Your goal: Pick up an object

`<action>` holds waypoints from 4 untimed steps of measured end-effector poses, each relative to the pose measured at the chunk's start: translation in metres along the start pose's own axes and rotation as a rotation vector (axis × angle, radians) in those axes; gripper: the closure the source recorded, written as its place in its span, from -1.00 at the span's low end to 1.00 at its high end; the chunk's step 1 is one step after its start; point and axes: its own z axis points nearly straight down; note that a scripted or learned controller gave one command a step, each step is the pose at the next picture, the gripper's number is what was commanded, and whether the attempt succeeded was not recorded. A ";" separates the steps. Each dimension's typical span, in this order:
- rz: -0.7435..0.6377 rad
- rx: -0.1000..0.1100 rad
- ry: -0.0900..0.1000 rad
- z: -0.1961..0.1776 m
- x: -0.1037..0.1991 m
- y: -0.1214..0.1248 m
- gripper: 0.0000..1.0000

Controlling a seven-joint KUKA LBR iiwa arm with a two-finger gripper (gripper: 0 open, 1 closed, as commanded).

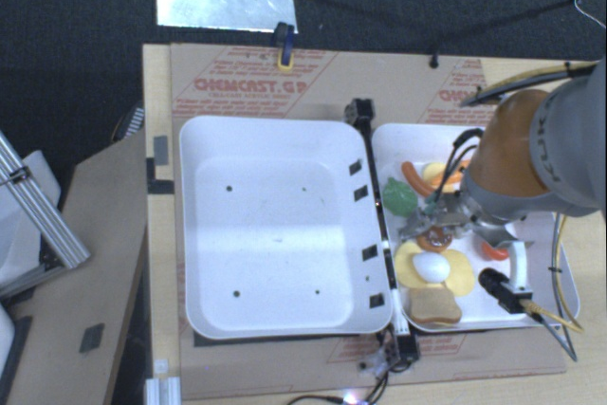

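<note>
My gripper (pixel 432 225) hangs low in the right bin (pixel 417 136), over its middle. Right beneath it lies a small brown ring-shaped thing (pixel 437 239), partly hidden by the gripper. A fried egg (pixel 433 268) lies just in front of the gripper, and a slice of toast (pixel 434 306) sits at the bin's front edge. A green leafy piece (pixel 398 197) is to the gripper's left. Behind it lie an orange carrot (pixel 413 175) and a yellow piece (pixel 434 173). A red piece (pixel 492 251) peeks out under the wrist on the right.
The left bin (pixel 204 156) is separated from the right one by a ridge with black clips (pixel 365 194). The grey arm with its orange band (pixel 507 147) covers the right bin's far right side. A yellow clamp (pixel 285 47) sits at the bench's back edge.
</note>
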 end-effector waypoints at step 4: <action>0.003 0.003 -0.001 0.000 -0.023 -0.016 -1.00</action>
